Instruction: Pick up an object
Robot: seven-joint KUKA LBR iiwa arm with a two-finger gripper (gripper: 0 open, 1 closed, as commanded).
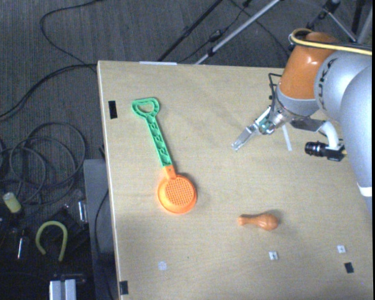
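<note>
- Two loose objects lie on the tan desk (225, 92), both in its near half, and the gripper touches neither.
- The first is a toy skimmer (159, 144). Its green handle starts with a loop close to the far-left corner and runs at a slant toward the near edge. It ends in a round orange mesh head (177, 194) near the left edge, about halfway down the desk.
- The second is a small orange pear-shaped piece (259, 220). It lies on its side to the right of the skimmer's head and well apart from it, with its thin end pointing left.
- The grey arm (347, 92) comes in over the right edge, with its orange band (306, 67) above the wrist.
- The gripper (237, 144) points down and to the left over the bare middle of the desk. It is beyond the pear-shaped piece and well to the right of the skimmer's handle.
- The jaws look drawn together into one narrow silvery tip, with nothing between them.
- Small black marks (112, 109) sit by the left edge and near the near-right corner. Two tiny pale squares (273, 255) lie close to the near edge.
- Off the desk, dark cables (37, 149) coil on the carpet to the left. Thin stand legs (256, 11) cross the floor beyond the far edge.
</note>
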